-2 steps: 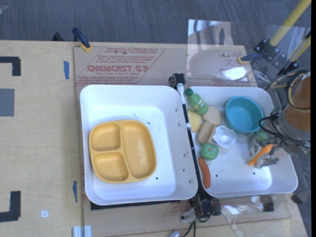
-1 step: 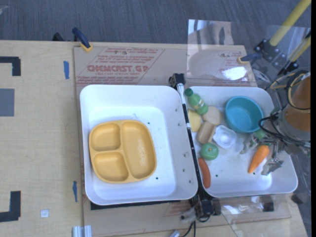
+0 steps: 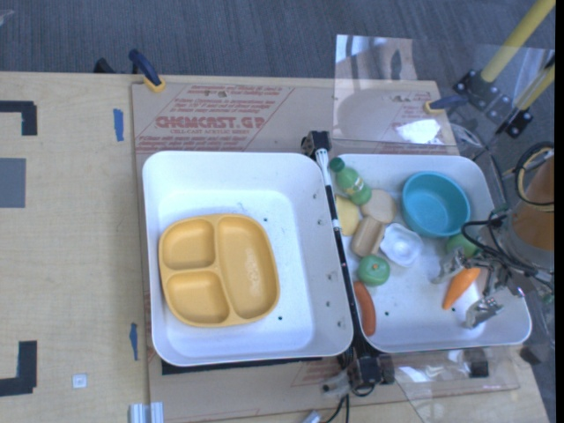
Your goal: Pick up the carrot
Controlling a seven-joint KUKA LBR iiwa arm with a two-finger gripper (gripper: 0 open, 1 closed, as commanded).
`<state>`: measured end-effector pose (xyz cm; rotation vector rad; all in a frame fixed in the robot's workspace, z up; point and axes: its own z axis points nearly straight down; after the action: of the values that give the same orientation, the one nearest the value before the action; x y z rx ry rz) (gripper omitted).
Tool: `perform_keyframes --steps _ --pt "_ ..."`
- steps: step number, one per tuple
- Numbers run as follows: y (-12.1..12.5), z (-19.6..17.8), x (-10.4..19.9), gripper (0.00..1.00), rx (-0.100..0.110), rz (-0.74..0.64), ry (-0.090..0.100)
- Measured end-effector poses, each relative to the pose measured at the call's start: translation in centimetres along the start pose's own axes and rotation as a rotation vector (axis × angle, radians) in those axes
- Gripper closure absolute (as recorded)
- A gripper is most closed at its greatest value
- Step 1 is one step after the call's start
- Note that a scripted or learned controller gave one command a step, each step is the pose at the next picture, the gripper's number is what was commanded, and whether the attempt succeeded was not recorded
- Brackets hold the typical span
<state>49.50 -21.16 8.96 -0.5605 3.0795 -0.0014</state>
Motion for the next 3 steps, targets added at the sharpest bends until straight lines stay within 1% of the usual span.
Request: perform_keyframes --steps 1,2,3 --pt "-0.1 -1.3 -0.6 1.0 0.008 -0.001 -0.015" --pt "-0.9 -0.2 -0.5 1.0 0.002 -0.258 -0.006" --pt "-0.4 -0.2 -1.0 1.0 0.014 -0.609 -0.008"
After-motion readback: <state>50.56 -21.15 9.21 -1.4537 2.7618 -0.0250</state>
